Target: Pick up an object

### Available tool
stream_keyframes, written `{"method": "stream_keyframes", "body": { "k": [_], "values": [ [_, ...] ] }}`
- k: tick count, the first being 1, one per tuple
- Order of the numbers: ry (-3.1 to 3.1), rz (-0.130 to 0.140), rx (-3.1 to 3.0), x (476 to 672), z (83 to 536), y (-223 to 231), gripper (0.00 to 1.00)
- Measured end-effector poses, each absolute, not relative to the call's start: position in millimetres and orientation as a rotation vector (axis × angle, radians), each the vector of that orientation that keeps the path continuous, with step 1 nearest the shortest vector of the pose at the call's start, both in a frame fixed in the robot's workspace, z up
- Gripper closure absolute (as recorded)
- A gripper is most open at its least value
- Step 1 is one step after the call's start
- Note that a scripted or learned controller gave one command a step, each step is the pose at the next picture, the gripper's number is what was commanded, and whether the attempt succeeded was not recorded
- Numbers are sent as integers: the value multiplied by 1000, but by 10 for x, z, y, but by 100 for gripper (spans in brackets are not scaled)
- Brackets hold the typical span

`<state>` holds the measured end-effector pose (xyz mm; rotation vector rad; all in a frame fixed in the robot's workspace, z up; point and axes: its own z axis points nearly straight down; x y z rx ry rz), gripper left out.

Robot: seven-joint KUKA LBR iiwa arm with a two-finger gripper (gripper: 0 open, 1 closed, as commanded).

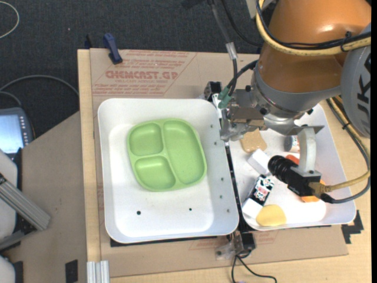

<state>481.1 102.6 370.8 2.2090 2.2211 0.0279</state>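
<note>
My gripper hangs low over the far left part of the right bin, close to the wall between the two bins. The arm's orange and grey wrist hides most of it. Just beside it on the right lies a tan, bread-like piece. Nearer the front are a white block, a black-and-white patterned pack and a yellow rounded thing. An orange thing peeks out further right. I see nothing held.
The left bin holds a green divided plate. A blue clamp sits on the cardboard board behind it. The arm's bulk covers the far half of the right bin.
</note>
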Motion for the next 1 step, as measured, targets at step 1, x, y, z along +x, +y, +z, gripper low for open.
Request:
{"method": "stream_keyframes", "body": {
  "k": [1],
  "values": [
    [2221,3,2218,4799,3722,1011,100]
  ]
}}
